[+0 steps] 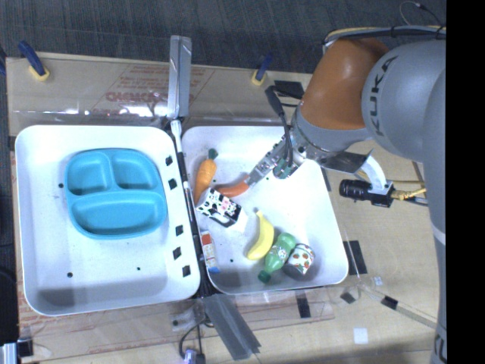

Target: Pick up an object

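My gripper [255, 176] reaches down and to the left into the right bin [318, 203], its tip right at one end of a small orange-red piece [233, 189]. Whether that piece is gripped does not show. Just left of it an orange carrot [204, 174] lies by the bin's left wall. A black-and-white patterned item [220, 207] sits below the carrot. Further toward the front lie a yellow banana [261, 236], a green bottle [276, 254] and a round red-and-white item [301, 258].
The left bin [45, 271] holds a blue divided tray [115, 190]. A metal divider [179, 78] stands between the bins at the back. The grey and orange arm [356, 89] hangs over the right bin's back right corner.
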`<state>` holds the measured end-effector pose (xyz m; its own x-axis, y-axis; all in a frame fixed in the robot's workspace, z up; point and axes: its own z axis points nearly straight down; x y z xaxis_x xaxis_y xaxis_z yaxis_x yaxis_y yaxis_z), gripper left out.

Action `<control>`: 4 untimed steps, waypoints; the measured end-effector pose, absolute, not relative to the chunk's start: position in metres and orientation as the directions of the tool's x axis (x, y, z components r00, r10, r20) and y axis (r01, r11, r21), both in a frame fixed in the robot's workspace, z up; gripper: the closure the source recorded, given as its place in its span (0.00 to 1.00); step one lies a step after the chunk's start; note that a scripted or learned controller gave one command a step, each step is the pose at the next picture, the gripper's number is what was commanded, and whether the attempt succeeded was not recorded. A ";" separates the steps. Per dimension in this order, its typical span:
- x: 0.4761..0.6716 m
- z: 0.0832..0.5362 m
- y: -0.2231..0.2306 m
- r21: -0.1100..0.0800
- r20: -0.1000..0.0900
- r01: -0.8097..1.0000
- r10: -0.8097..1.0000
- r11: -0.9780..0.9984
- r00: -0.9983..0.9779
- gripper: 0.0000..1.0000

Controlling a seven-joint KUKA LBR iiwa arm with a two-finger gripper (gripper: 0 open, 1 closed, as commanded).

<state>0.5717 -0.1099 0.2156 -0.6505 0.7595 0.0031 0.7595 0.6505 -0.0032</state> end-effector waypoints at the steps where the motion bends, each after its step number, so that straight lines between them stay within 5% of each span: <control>1: 0.572 0.215 -0.110 -0.004 0.004 0.760 0.760 0.650 -0.650 0.00; 2: 0.538 0.089 -0.165 -0.003 0.005 0.665 0.665 0.747 -0.747 0.00; 3: 0.538 0.097 -0.164 -0.005 0.010 0.662 0.662 0.750 -0.750 1.00; 4: 0.591 0.238 -0.081 -0.003 0.003 0.729 0.729 0.684 -0.684 1.00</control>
<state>0.5913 -0.0805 0.2375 -0.6843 0.7292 0.0030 0.7292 0.6843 -0.0032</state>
